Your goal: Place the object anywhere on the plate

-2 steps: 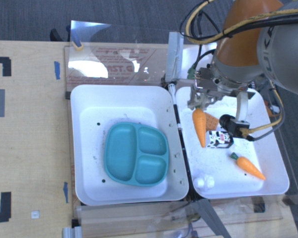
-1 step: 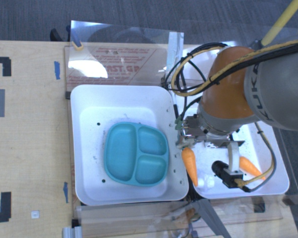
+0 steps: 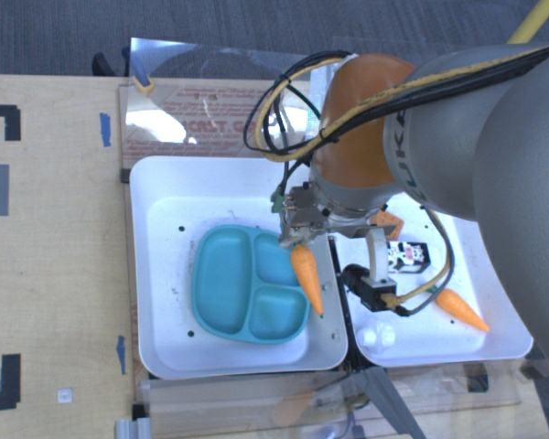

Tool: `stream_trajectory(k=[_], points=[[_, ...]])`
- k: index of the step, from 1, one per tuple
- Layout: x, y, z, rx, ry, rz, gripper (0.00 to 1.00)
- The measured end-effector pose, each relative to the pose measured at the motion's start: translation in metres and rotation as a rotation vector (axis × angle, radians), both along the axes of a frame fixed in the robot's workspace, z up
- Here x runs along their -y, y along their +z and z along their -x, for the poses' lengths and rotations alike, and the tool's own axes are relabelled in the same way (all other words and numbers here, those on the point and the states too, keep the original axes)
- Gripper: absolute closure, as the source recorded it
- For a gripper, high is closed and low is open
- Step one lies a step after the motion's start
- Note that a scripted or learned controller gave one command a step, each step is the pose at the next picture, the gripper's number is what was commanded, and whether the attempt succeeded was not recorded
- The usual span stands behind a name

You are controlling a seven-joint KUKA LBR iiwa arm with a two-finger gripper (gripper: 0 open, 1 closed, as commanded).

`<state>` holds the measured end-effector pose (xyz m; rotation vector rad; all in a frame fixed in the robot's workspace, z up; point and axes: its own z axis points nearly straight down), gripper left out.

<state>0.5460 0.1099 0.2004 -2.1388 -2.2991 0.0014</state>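
One carrot is gripped at its top by the gripper, closed on it, hanging over the blue plate's right edge

Gripper over right edge of blue divided plate in left bin, gripping an orange carrot. Second carrot in right bin.

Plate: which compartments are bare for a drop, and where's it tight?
The plate's left compartment and lower right one look bare. Its right edge is crowded: a carrot hangs there below the gripper, by the bin wall.
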Motion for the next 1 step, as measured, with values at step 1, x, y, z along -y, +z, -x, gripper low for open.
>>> stream_trajectory(k=[1], points=[[0.0015,0.0008,-0.0005,0.002,-0.003,0.001,0.0]])
